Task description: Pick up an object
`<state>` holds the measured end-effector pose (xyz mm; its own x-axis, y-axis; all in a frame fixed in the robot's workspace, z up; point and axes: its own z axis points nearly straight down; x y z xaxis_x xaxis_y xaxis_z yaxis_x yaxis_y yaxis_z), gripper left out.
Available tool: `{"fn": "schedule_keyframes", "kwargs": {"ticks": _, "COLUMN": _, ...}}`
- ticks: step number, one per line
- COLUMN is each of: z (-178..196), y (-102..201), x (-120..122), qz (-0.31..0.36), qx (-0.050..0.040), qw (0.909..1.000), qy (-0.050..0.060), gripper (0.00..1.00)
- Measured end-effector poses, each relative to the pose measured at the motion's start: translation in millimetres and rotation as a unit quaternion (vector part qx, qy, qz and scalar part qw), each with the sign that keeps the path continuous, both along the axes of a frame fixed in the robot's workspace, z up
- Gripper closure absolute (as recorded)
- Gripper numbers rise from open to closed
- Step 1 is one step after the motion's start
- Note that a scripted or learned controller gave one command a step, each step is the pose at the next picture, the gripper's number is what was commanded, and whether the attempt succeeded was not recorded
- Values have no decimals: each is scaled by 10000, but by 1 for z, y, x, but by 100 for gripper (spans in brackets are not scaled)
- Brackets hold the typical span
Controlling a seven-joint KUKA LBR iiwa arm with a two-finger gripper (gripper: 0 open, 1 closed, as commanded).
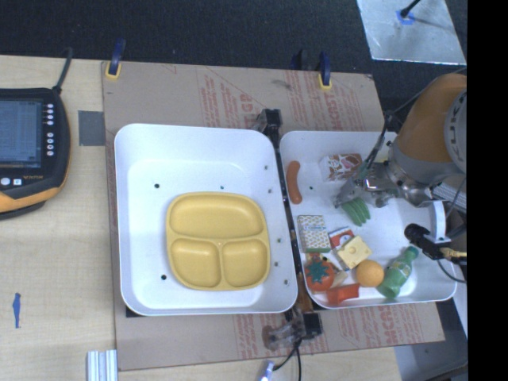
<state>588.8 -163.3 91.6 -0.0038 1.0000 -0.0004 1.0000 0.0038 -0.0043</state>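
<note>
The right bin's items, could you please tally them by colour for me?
Green: 2, the bottle and the toy at the hand.
Orange or red: 4, hot dog, orange, tomato, pepper.
Yellow: 1, cheese.
Printed packets: 3.
Total: 10.

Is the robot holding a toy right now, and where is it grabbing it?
It cannot be told. The gripper is low in the right bin, right at a green toy, but the picture doesn't show that toy between its fingers.

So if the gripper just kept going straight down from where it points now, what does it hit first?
Most likely the green toy lying right under the gripper in the right bin, though depth is hard to judge from above.
</note>
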Motion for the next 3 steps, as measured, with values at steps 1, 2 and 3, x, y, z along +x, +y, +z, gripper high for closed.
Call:
{"fn": "schedule_keyframes", "kwargs": {"ticks": 1, "z": 11, "y": -1, "x": 1, "qz": 12, "qx": -5, "qw": 10000, "qy": -2, "gripper": 100}}
{"fn": "schedule_keyframes", "kwargs": {"ticks": 2, "z": 83, "y": 53, "x": -97, "qz": 6, "qx": 3, "qw": 10000, "qy": -5, "gripper": 100}}
{"fn": "schedule_keyframes", "kwargs": {"ticks": 3, "z": 100, "y": 116, "x": -16, "qz": 4, "qx": 5, "qw": 10000, "qy": -9, "gripper": 100}}
